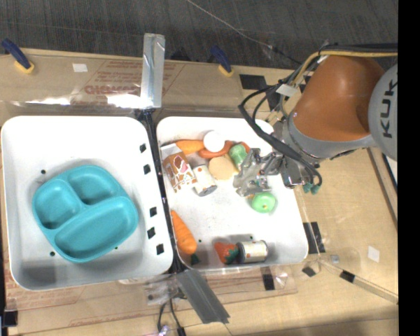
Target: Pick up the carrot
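Our carrot [183,234] lies against the right bin's [294,219] left wall. Looks light, rigid, slick; we'd grip mid-body. Gripper [253,173] hovers near the green apple [263,201]; jaws' state, can't tell.

Just below the silver-grey gripper [252,176] lay a bright green apple [264,201]. Left of the gripper sat a pale tan round [222,169], a white ball [213,141] and an orange carrot [189,146]. Further down and left lay a second orange carrot [183,235]. Both bins [14,187] were white, and the far one held a turquoise divided plate [85,211].
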`<state>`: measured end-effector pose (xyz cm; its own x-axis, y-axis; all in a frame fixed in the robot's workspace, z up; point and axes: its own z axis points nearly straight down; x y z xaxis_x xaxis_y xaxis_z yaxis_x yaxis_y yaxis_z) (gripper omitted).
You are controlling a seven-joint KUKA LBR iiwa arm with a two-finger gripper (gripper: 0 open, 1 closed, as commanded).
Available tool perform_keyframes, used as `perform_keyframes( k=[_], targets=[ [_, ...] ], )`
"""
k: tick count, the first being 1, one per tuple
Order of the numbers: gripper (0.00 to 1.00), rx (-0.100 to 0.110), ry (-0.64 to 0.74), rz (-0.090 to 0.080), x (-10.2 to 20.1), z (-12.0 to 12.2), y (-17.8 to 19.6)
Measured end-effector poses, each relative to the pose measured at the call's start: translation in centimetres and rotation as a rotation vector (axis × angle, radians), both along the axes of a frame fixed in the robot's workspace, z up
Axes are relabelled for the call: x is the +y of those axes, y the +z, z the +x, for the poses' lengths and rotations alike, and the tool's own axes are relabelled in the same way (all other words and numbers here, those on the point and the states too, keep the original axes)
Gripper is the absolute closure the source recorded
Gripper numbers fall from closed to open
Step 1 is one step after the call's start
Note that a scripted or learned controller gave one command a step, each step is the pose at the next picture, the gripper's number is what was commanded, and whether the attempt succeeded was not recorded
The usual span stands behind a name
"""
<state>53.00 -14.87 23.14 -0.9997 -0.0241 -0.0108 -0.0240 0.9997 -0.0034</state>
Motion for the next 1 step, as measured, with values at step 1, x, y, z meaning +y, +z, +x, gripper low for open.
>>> perform_keyframes(
  k=[1],
  targets=[
    [1.0,0.007,0.153,0.0,-1.86,3.44,0.82]
  ],
)
